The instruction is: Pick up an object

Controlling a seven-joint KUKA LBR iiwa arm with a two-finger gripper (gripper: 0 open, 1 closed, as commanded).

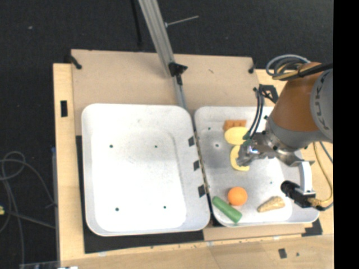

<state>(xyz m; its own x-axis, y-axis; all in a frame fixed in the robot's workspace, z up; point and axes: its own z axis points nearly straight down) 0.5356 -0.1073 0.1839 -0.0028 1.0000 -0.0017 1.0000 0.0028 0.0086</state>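
The arm reaches in from the right and the hand (244,157) hangs low over the right bin (255,214), right on top of a pale yellow object (240,165) near the bin's middle — whether anything is gripped, or how far the hand is spread, I can't tell from here. Just behind it lies another yellow piece (235,134) with an orange block (234,124) touching its far side. An orange ball (237,196), a green cylinder (226,210) and a tan wedge (271,204) sit along the near edge, well apart. To do this well, I'd say centre over the yellow object, close firmly, then lift straight up — no dragging toward its neighbour. The left bin (134,167) sits alongside.
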